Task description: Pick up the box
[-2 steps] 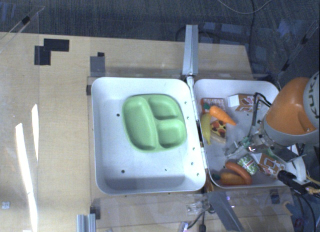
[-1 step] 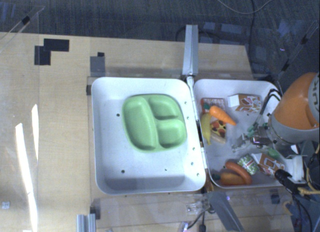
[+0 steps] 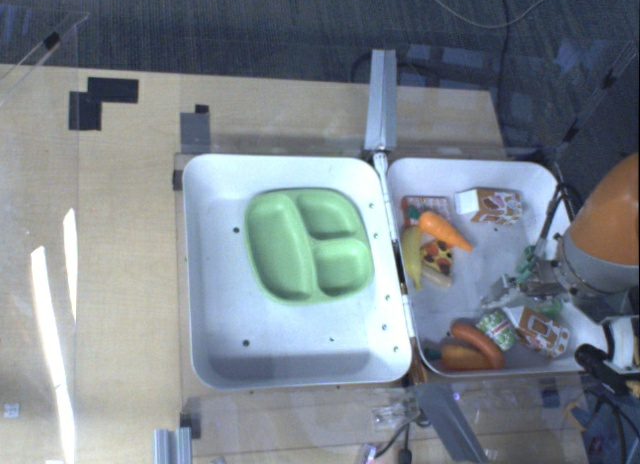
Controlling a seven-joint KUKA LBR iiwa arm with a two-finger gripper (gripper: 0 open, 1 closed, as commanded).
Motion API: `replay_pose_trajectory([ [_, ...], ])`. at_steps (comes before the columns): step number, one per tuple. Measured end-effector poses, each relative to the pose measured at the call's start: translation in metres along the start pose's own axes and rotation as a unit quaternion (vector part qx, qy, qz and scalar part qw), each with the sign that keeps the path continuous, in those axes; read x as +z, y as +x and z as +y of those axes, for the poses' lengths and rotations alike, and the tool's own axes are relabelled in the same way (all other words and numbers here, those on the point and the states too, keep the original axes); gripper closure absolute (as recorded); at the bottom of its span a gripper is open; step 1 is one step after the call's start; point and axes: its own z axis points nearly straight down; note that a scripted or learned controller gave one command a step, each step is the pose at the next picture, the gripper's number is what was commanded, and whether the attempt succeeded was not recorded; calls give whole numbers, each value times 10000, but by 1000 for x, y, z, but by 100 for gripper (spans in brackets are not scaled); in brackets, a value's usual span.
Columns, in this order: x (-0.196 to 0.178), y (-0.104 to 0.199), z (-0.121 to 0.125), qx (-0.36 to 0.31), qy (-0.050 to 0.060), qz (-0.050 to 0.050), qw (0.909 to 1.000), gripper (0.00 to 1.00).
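Claw (image 3: 527,287), finger state unreadable, low in right bin (image 3: 500,170); box (image 3: 543,333) just beneath, hot dog (image 3: 472,346) beside: risk of mis-grab.

The arm (image 3: 610,227) enters from the right edge of the camera view, seen from above and foreshortened. Its orange band presents as a broad rounded dome at the upper right, with the grey wrist section directly beneath it. The wrist points downward and toward the left. The claw (image 3: 527,287) sits at the end of the wrist, low in the view, its thin metal parts reaching left from the grey housing. The claw's parts appear small and partly blurred, and their spacing cannot be judged. A white fitting with dark cabling lies below the wrist at the lower right.
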Motion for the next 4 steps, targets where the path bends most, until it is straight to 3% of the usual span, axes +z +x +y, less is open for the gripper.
replay_pose_trajectory([
  [1, 24, 15, 9, -61, -33, -9, 10000, 0],
  [2, 11, 16, 12, -81, -74, -13, 9999, 100],
  [3, 24, -31, 75, 58, -45, -20, 10000, 100],
  [4, 12, -30, 78, 18, -71, -31, 10000, 100],
])
